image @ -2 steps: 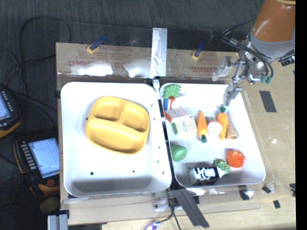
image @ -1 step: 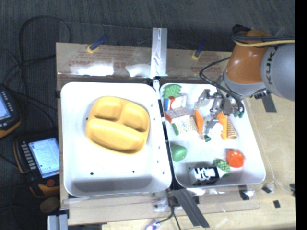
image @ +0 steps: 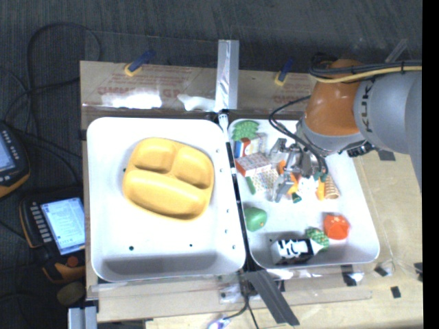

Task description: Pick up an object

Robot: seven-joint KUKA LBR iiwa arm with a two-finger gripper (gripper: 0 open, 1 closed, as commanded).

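My gripper (image: 288, 181) hangs low over the middle of the right bin (image: 363, 218), its metal fingers pointing down among a heap of small toys. Right under the fingers sit a white-and-red block (image: 257, 168) and a small orange and blue piece (image: 295, 189). A striped orange cone (image: 328, 187) lies just to the right of the fingers. Lower in the bin are a green round object (image: 255, 218), a red-orange ball (image: 336, 225), a black-and-white item (image: 293, 249) and a green leafy toy (image: 317, 238). Nothing is seen raised between the fingers.
The left bin (image: 110, 245) holds a large yellow compartment tray (image: 168, 177). A green toy (image: 244, 129) rests at the right bin's top left corner. The grey arm with its orange band (image: 333, 108) reaches in from the right over the bin's upper edge.
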